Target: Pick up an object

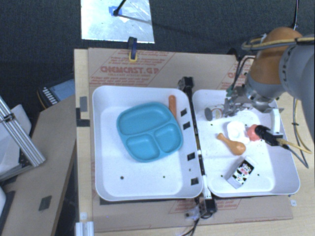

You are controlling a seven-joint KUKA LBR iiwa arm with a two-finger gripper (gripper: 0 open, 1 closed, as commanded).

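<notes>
A fixed camera above the bench (pixel 147 65) looks slantwise down on both bins (pixel 110 176).

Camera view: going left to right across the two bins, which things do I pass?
Blue plate → grey cylinder → orange gourd → red thing.

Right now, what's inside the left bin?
The left bin holds a blue three-compartment plate and an orange stick beside its far right corner. The bin floor under the plate is covered, so anything beneath it cannot be seen.
</notes>
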